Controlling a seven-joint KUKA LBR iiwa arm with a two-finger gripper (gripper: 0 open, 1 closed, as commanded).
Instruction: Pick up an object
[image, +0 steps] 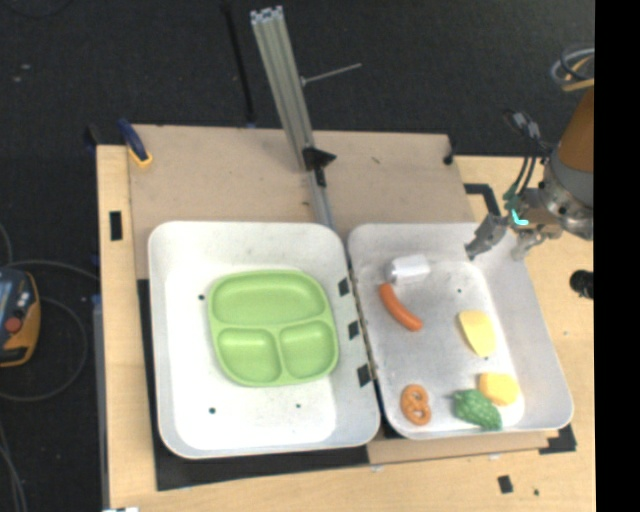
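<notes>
1. The tabletop (230, 170) is pale wood and carries two shallow white bins side by side.
2. The left bin (180, 420) holds a green three-section plate (271, 326), lying flat near its middle.
3. The right bin (535, 330) holds all the small items, each lying apart from the others.
4. The grey arm (570, 165) with its orange band reaches in from the right, above the far right corner of the right bin.
5. The pincer (497, 240) hangs over that bin's far right edge, its two fingers spread apart with nothing between them.
6. A yellow wedge (478, 332) lies right of the bin's middle.
7. An orange hot dog (400, 306) lies slantwise left of the middle, just near of a small white block (410, 268).
8. A green leafy toy (477, 409) lies at the near edge, touching a yellow chunk (499, 388) on its right.
9. A pretzel (416, 403) lies left of the leafy toy.
</notes>
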